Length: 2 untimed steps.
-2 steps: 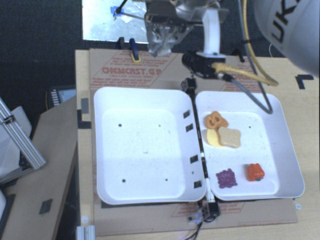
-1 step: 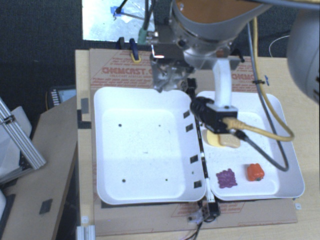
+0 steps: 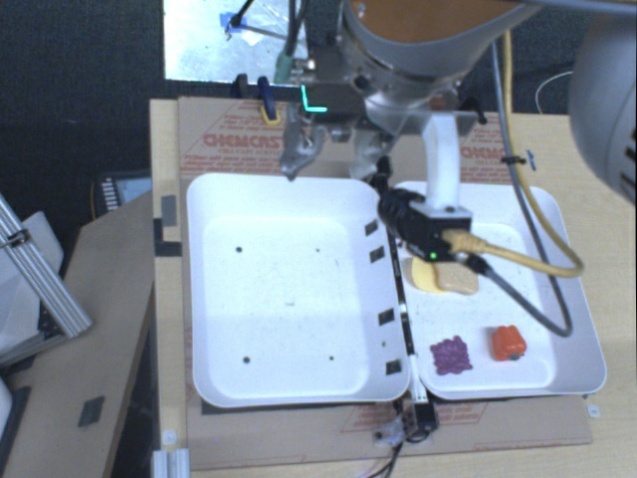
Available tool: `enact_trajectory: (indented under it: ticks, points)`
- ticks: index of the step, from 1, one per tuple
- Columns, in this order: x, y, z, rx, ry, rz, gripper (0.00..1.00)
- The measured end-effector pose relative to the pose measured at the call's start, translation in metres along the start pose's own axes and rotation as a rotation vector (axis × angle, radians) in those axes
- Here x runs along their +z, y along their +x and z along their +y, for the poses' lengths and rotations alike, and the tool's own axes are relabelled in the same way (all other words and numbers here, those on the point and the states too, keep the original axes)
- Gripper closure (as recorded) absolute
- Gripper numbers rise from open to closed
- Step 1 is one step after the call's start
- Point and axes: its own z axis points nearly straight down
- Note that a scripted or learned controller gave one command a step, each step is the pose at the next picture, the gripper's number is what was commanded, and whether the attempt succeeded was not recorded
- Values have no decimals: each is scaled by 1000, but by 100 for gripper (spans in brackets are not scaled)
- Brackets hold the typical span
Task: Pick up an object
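Three small things lie in the right bin [image 3: 572,366]. A pale yellow and tan flat piece [image 3: 448,279] sits near the bin's middle, partly under the arm's hardware. A purple bunch of grapes [image 3: 451,355] lies near the front edge, with an orange-red pepper-like piece [image 3: 508,343] just to its right. My gripper [image 3: 298,157] hangs over the far rim of the left bin [image 3: 214,207], well away from all three things. I see nothing in it.
The two white bins sit side by side on cardboard, joined by a black-clipped divider [image 3: 398,297]. The arm's grey and orange body [image 3: 438,18] looms over the far side of both bins. A yellow cable [image 3: 528,257] loops over the right bin.
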Motion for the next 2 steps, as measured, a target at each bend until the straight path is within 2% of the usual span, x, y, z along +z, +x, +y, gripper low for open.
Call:
enact_trajectory:
  ticks: [1,2]
  points:
    - [-12,0,0,-3,-2,2,100]
    - [-11,0,0,-4,-1,2,0]
